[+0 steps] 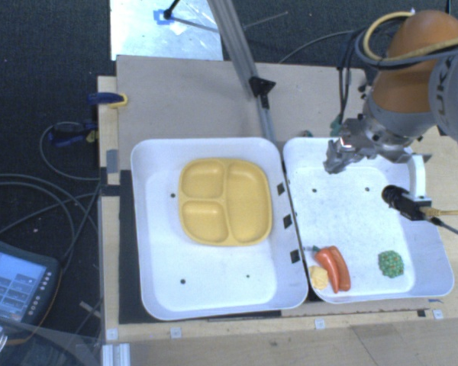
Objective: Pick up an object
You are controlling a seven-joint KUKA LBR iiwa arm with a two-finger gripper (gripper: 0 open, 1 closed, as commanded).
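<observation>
Table [183, 97] had two white bins, and the end effector [340, 157] hung over the right bin's [366, 212] far end, grip state hard to tell, while the hot dog toy [333, 268] lay well below it, probably light, slick plastic, best pinched across its middle.

The arm [424, 67] is cut off by the right and top edges. The gripper [337, 161] is small and dark, its fingers too blurred to read. A yellow piece [319, 277] lies partly under the hot dog [333, 268]. The pendant [11, 284] is cropped at the left edge.
</observation>
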